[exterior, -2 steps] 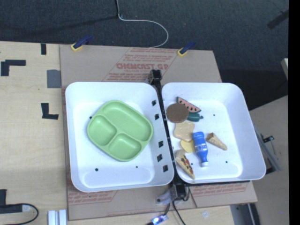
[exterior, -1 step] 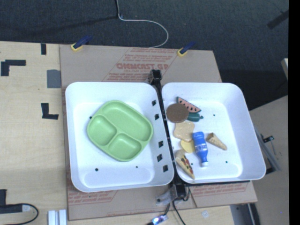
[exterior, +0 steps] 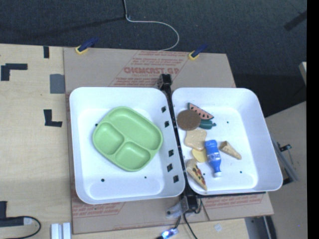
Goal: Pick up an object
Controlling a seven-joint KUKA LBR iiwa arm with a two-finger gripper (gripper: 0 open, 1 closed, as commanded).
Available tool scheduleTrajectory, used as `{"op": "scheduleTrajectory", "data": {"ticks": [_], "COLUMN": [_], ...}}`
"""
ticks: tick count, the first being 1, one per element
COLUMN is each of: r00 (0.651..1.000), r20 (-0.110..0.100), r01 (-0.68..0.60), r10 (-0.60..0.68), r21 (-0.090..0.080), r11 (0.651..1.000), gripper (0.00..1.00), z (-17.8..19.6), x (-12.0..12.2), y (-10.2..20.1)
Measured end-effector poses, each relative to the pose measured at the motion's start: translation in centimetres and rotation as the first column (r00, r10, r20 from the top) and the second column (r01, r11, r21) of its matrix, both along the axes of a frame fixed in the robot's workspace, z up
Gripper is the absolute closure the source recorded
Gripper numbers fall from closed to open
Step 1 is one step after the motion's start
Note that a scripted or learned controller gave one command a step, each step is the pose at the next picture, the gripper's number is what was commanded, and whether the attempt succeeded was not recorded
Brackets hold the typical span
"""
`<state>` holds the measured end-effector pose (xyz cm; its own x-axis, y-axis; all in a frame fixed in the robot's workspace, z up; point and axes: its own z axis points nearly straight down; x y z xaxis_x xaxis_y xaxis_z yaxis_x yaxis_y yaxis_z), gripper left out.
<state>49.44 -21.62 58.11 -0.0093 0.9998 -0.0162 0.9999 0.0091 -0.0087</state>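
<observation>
a small blue plastic bottle with a white cap [exterior: 213, 157] is seen lying flat in the right-hand shallow white bin [exterior: 249, 103], at about six o'clock from that bin's centre, long axis running twelve to six, cap at six. a pale tan blob [exterior: 195, 139] is touched at its ten o'clock and a pizza-slice toy [exterior: 196, 174] lies near at seven, while open floor is left at three o'clock, towards a tan wedge [exterior: 230, 150]. no arm has been brought over the bins, so the gripper's state cannot be told.
</observation>
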Motion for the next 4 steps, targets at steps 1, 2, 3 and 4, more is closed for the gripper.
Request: {"op": "scheduleTrajectory", "data": {"ticks": [1, 2, 3, 4], "r00": [1.0, 1.0, 1.0, 1.0], "r20": [-0.001, -0.001, -0.002, -0.002], "r01": [-0.001, -0.002, -0.004, -0.005], "r10": [0.001, 0.002, 0.004, 0.005], "r21": [-0.002, -0.003, -0.005, -0.006], "r11": [1.0, 1.0, 1.0, 1.0], "gripper": [1.0, 1.0, 1.0, 1.0], "z": [1.0, 1.9, 2.9, 3.8], "x": [0.1, 0.3, 0.4, 0.5], "y": [0.1, 0.1, 0.2, 0.2]}}
